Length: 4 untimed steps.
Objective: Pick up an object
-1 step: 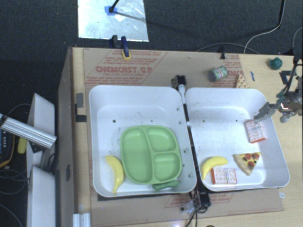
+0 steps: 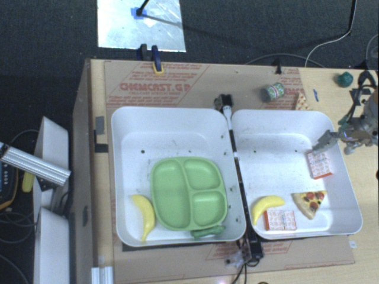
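Camera view, slanted from above. The bench (image 2: 98, 158) carries a brown board (image 2: 195, 81) printed in red; the largest line reads roughly "CHEMCAST GP", the smaller rows too fine to read. Two white bins sit on it side by side, touching along a dark centre seam.

Left bin (image 2: 172, 126): a green divided plate (image 2: 188, 194) with three compartments lies in the near half, close to the centre seam. A yellow banana (image 2: 144, 215) lies just beside the plate's left rim, near the bin's front left corner. The far half of this bin floor is bare.

Right bin (image 2: 278, 135): a second banana (image 2: 264, 206) near the front left corner, just beside a red-and-white card (image 2: 279, 220) with a grid print; its lettering is not legible. A toy pizza slice (image 2: 310, 202) lies to the right of the card, apart from it. A red-and-white packet (image 2: 320, 164) lies by the right wall. The far left and middle of this bin floor are open.

Tool (image 2: 330, 139): at the right bin's far right edge, above the packet. It looks released, with nothing seen between the fingers, though the view is small and cluttered here. The arm (image 2: 362, 120) enters over the right rim.

Outside the bins: a small patterned roll (image 2: 274, 92) and a teal object (image 2: 345, 78) on the far board; a blue clamp (image 2: 156, 57) at the far edge.
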### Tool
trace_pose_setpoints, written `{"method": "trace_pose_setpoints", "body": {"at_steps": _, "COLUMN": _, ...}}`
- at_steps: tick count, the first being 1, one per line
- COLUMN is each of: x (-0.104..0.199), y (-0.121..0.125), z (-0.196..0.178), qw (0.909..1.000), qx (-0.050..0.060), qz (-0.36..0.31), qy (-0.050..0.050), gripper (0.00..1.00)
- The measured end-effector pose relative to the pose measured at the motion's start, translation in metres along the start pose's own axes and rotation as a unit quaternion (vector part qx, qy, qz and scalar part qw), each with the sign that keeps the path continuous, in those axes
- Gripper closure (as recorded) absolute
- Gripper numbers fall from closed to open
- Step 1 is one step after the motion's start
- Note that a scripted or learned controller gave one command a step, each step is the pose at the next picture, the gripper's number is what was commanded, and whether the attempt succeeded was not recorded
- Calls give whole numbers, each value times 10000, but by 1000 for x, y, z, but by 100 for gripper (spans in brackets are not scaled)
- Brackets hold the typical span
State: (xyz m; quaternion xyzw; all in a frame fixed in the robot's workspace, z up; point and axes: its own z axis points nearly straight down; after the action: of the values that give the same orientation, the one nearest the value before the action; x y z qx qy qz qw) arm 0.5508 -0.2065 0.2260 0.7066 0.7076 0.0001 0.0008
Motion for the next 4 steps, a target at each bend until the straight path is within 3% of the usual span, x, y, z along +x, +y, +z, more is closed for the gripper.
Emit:
{"method": "trace_pose_setpoints", "body": {"at_steps": 1, "x": 0, "y": 0, "z": 0, "qw": 10000, "qx": -4, "qz": 0, "qy": -1, "gripper": 0}}
{"method": "trace_pose_setpoints", "body": {"at_steps": 2, "x": 0, "y": -35, "z": -20, "qw": 10000, "qx": -5, "qz": -1, "qy": 1, "gripper": 0}}
{"method": "trace_pose_setpoints", "body": {"at_steps": 3, "x": 0, "y": -52, "z": 70, "qw": 10000, "qx": 8, "qz": 3, "qy": 5, "gripper": 0}}
{"method": "trace_pose_setpoints", "body": {"at_steps": 4, "x": 0, "y": -64, "z": 110, "qw": 10000, "qx": 3, "qz": 2, "qy": 4, "gripper": 0}}
